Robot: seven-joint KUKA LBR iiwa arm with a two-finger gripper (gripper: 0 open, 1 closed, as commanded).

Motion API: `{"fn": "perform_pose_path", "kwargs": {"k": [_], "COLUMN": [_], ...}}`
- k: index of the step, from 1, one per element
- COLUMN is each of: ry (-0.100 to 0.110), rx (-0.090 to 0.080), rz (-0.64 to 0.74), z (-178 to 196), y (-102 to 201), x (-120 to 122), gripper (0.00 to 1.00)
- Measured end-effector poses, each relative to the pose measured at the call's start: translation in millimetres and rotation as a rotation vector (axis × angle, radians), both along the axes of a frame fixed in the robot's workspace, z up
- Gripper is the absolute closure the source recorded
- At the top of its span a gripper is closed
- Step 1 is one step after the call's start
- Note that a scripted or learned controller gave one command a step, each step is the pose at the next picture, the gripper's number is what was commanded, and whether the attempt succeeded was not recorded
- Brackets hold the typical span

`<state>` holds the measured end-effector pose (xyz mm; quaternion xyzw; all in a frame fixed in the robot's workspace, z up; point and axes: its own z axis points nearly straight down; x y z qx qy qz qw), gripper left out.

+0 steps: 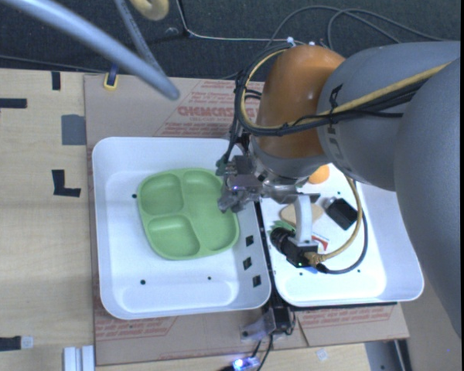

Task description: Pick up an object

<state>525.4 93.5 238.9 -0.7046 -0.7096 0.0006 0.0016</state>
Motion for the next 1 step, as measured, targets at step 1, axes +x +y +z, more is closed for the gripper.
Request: {"fn": "perform_pose_path", "kwargs": {"k": [1], "ry": [0.0], "rx": [-0.002], "rz": [-0.004], "z": [-0.2], "y": [-3.2], "x": [0.7], "gripper": [0.0]}}
